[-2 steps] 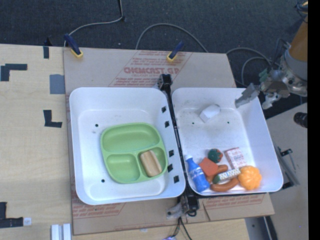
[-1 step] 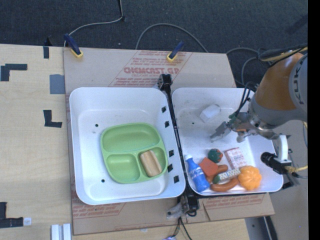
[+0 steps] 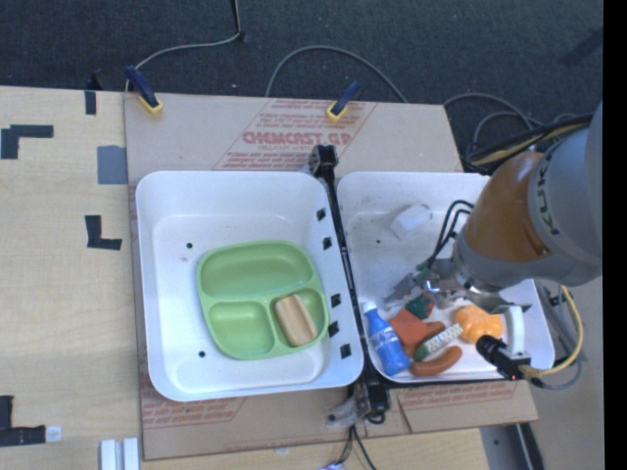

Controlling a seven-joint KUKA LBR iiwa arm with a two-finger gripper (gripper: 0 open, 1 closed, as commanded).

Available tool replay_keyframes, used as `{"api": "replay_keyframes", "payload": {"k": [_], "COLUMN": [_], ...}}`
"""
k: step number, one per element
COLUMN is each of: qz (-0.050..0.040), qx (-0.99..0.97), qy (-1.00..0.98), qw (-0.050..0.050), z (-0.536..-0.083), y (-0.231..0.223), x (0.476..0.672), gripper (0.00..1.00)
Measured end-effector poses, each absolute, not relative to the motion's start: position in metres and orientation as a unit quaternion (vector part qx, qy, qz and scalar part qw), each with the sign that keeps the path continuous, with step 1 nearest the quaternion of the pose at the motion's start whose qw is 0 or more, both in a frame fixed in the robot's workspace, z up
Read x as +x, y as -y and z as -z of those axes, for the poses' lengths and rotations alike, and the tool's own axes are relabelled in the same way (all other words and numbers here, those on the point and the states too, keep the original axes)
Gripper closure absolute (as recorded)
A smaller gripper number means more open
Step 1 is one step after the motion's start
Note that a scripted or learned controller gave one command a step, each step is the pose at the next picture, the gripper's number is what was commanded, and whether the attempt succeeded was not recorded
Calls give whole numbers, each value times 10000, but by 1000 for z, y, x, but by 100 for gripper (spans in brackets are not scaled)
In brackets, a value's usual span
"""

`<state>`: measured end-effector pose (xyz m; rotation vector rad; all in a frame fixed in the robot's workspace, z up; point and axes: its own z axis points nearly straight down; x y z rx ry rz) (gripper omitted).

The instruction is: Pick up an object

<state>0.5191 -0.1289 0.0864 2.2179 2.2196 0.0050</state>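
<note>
Because the toys in the right bin (image 3: pixel 509 365) lie packed against one another, my main worry is a muddled grab: I judge the claw could close on two things at once or nudge one aside and come up with nothing. Going from the left, the left bin (image 3: pixel 167 262) carries a green divided tray (image 3: pixel 257 297) with a tan bread-like piece (image 3: pixel 294 319) in its lower right compartment, well apart from the arm, so I expect no trouble there. Across the divider, a blue bottle (image 3: pixel 385 341) lies at the right bin's near-left corner, touching a red-orange piece (image 3: pixel 416 329); a brown sausage shape (image 3: pixel 437 360) sits just below, and an orange toy (image 3: pixel 475 323) lies to the right. A small dark green thing (image 3: pixel 421 307) sits right under the claw (image 3: pixel 427 284), so a slip could shove it into the pile. A pale lump (image 3: pixel 409 220) rests alone farther back.

My arm (image 3: pixel 519 218) reaches in from the right, bent down over the right bin, wrist low above the clutter. I cannot tell whether the claw is parted or closed; nothing visibly sits in it.
</note>
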Motion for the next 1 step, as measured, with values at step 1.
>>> {"api": "replay_keyframes", "payload": {"k": [1], "qz": [-8], "qx": [7071], "qy": [-7072], "qw": [33], "z": [-96], "y": [130], "x": [519], "gripper": [100]}}
